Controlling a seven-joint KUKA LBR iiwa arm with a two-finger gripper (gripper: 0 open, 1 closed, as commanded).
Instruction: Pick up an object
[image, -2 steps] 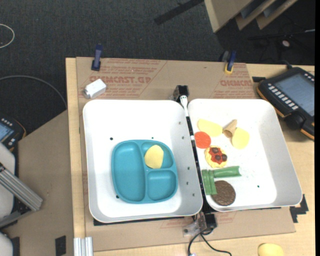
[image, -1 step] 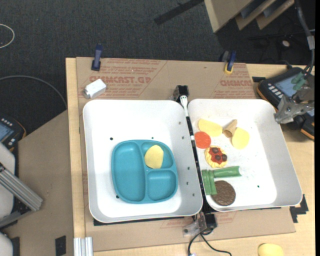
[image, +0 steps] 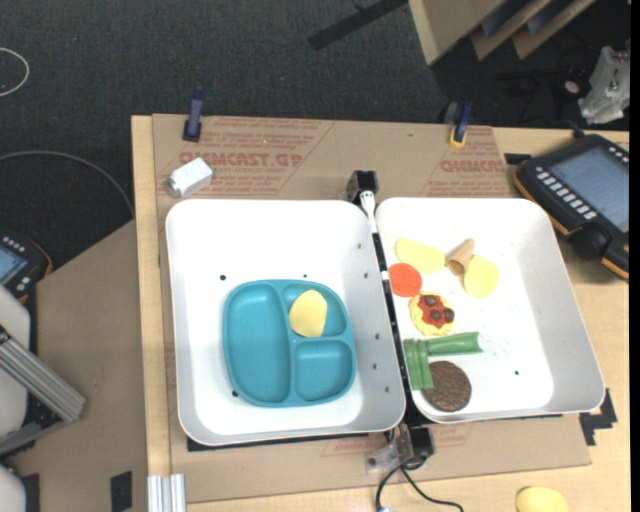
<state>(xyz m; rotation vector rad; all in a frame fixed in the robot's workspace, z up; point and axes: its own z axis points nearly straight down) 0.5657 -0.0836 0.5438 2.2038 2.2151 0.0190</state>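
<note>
The left bin (image: 200, 260) holds a blue divided tray (image: 262, 350) with a yellow oval piece (image: 309, 313) in its upper right compartment. In the right bin (image: 540, 290) lie several toy foods: a yellow slice (image: 419, 255), a tan cone (image: 460, 257), a pale yellow round piece (image: 482, 277), an orange-red disc (image: 405, 279), a small pizza-like piece with red and dark toppings (image: 434, 314), a green stalk (image: 450, 345) joined to a green block (image: 417, 366), and a brown round cookie (image: 447, 386).
The bins sit on a cardboard sheet (image: 300, 150) held by a blue clamp (image: 193, 115) and a yellow-blue clamp (image: 460, 124). A white block (image: 190, 177) lies at its upper left. A teach pendant (image: 585, 195) rests at the far right. A yellow object (image: 540, 499) sits at the bottom edge.
</note>
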